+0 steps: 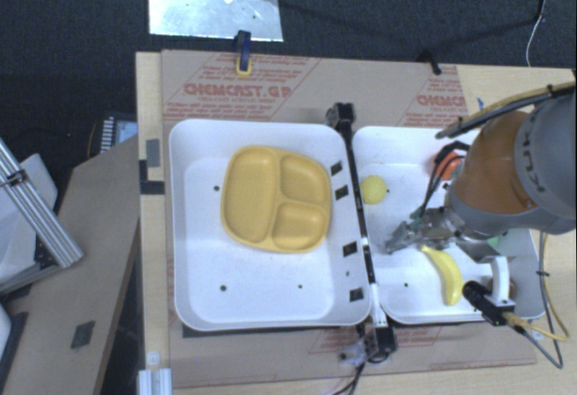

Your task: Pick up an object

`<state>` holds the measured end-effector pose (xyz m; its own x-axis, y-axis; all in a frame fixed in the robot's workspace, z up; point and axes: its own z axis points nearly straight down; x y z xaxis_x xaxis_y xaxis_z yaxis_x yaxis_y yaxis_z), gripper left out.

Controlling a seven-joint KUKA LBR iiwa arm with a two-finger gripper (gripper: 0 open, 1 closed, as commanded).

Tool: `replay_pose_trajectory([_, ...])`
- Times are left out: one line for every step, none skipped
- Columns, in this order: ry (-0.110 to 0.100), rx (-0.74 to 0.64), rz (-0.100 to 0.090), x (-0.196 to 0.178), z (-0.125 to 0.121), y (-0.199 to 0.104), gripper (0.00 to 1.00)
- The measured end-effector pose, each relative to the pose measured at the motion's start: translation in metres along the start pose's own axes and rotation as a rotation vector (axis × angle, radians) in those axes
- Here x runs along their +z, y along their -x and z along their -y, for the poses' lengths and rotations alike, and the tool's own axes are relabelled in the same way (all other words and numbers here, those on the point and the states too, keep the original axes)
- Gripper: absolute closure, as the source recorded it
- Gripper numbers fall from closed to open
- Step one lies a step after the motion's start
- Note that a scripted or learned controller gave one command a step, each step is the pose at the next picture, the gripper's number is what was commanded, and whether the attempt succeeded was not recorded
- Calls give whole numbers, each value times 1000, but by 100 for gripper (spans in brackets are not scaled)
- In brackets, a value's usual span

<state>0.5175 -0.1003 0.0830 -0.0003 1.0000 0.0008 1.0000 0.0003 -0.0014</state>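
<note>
**Pick not made yet, gripper low in right bin beside the banana**

Status: nothing lifted as far as I can see. Gripper point(406, 238) is down in the right bin point(397, 145), tip pointing toward the centre divider. Can't tell from this slanted view if it's released or clenched; too small and partly blurred. No object visibly gripped.

Candidate objects:
- banana point(446, 274): lies on the right bin floor, just beside the gripper on its near side, possibly touching the wrist body, can't confirm. Closest target.
- yellow ball point(374, 190): right bin, near the divider, apart from the gripper, on its far side.
- yellow tray point(275, 198): three-compartment plate, flat in the middle of the left bin point(194, 294), well apart from the arm.

Something orange point(444, 164) shows at the arm's far edge; could be an object or cabling, can't say.

Counts: 2 bins, 1 banana, 1 ball, 1 tray, 1 arm.

Left to do, my read: get a thing gripped (banana most likely), close, lift clear of the bin. Basically the whole pick remains.
</note>
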Motion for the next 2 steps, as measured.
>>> replay_pose_trajectory([3, 1, 1, -12, -1, 0, 100])
replay_pose_trajectory([7, 2, 2, -69, 3, 9, 100])
